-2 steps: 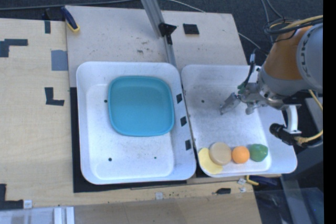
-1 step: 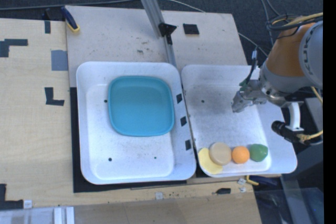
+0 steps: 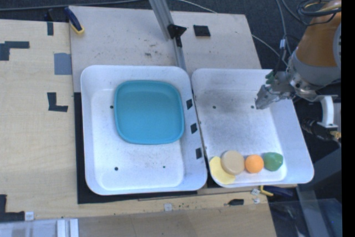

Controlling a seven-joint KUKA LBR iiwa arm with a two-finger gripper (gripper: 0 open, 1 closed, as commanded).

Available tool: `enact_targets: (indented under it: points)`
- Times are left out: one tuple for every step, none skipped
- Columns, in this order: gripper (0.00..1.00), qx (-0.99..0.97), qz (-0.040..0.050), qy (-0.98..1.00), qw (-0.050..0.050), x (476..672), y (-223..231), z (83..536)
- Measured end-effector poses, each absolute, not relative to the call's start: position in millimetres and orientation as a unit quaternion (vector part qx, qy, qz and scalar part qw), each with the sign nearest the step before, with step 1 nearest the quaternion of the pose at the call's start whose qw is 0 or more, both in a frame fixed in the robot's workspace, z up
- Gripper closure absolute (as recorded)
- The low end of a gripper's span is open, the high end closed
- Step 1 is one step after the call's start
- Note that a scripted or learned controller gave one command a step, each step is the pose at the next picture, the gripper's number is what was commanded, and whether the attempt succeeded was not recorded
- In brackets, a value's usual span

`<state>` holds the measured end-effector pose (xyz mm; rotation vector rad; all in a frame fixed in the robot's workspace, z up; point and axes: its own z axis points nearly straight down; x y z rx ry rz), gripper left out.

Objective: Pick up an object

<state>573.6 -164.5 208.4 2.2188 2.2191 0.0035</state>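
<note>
Along the near edge of the right bin (image 3: 244, 119) lie a yellow flat piece (image 3: 216, 172), a tan round object (image 3: 232, 162), an orange ball (image 3: 254, 164) and a green object (image 3: 272, 160). My gripper (image 3: 263, 99) hangs over the right bin's far right part, well above and behind those objects. Nothing shows between its fingers.
A blue square plate (image 3: 148, 111) lies in the left bin (image 3: 100, 136). A metal pole (image 3: 161, 3) slants up from between the bins. Cables run over the dark floor behind the bench.
</note>
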Motion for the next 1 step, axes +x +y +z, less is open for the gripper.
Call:
enact_targets:
  points:
    - [1.00, 0.707, -0.0002, 0.707, 0.000, 573.6, -164.2, 203.8]
